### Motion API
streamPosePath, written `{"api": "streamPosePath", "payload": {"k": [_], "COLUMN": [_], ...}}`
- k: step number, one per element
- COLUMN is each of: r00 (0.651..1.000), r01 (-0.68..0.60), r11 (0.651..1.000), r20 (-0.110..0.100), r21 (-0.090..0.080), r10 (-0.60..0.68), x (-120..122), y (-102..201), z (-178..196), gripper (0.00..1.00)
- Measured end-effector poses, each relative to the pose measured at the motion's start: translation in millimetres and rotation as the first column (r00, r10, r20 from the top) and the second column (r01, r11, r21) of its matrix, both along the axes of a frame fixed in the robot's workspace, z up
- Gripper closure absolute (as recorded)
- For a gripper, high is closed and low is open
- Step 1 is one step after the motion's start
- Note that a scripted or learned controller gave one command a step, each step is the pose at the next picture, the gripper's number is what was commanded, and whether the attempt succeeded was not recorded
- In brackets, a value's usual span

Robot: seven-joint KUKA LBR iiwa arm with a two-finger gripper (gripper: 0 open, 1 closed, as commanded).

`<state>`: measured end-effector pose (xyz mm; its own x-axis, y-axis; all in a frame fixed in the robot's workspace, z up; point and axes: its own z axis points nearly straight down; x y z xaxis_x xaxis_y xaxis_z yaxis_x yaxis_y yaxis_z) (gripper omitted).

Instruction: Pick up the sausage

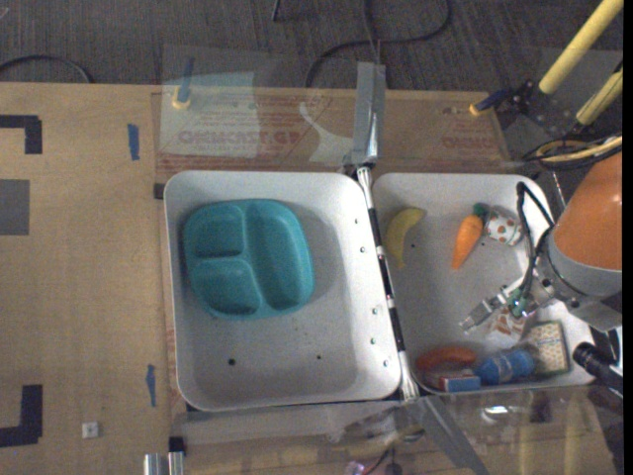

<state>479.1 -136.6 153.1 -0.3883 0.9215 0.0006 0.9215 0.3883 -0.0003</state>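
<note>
The arm (593, 231) is cut off by the right edge.

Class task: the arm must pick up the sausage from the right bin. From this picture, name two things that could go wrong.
1. The sausage lies against the bin's near wall, touching a blue item; fingers may hit the wall or take the wrong thing.
2. The gripper hangs above the bin floor short of the sausage, so a straight descent may miss it.

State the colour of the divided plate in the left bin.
Teal, a blue-green: the divided plate shows plainly in the camera view.
</note>
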Motion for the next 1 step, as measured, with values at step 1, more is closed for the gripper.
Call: {"api": "streamPosePath", "payload": {"k": [1], "r00": [0.999], "r01": [-0.033], "r11": [0.999], "r20": [0.003], "r21": [-0.001], "r10": [0.033], "x": [1.0], "y": [58.4], "z": [31.4], "gripper": [0.00]}}
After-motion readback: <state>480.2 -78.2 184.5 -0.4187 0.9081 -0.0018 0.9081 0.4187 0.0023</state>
